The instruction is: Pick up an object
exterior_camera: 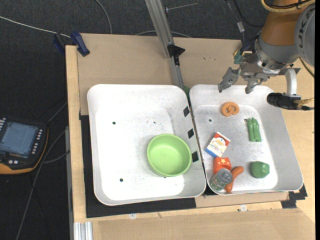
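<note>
End effector (235,86): at upper right of frame, over the far rim of the right bin (285,134). Fingers spread wide apart, nothing between them, touching no object. Orange round piece (230,109) lies in the right bin just below it, apart. Further down: green pod (254,129), small carton (218,145) with print too small to read, green pepper (259,169). Left bin (120,114) holds a green bowl (169,155).

The bowl (169,155) sits in the left bin (115,109), while in the right bin (280,129) the carton (218,145) lies left of the pods (253,129), behind the can (221,179), and before the ring (230,109).
</note>
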{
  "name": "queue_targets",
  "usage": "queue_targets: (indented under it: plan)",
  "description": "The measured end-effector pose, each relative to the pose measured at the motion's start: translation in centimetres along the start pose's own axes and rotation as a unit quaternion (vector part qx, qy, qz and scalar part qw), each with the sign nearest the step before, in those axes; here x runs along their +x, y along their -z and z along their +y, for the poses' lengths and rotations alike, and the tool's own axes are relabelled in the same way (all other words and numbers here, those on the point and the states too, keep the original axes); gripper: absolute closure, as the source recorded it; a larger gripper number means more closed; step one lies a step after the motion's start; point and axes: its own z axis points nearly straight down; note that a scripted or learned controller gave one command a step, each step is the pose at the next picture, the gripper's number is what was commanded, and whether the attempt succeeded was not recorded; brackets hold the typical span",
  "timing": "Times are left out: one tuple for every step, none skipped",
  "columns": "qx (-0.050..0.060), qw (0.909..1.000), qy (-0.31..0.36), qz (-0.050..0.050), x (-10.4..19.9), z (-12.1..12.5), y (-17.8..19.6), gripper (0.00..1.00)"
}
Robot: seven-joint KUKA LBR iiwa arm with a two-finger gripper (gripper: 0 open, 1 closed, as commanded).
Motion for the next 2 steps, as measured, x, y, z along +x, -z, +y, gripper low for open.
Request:
queue_targets:
  plan:
    - [-0.002, 1.0, 0.0, 0.0, 0.3, 0.2, -4.0, 0.0]
    - [0.0, 1.0, 0.0, 0.0, -0.1, 0.0, -8.3, 0.0]
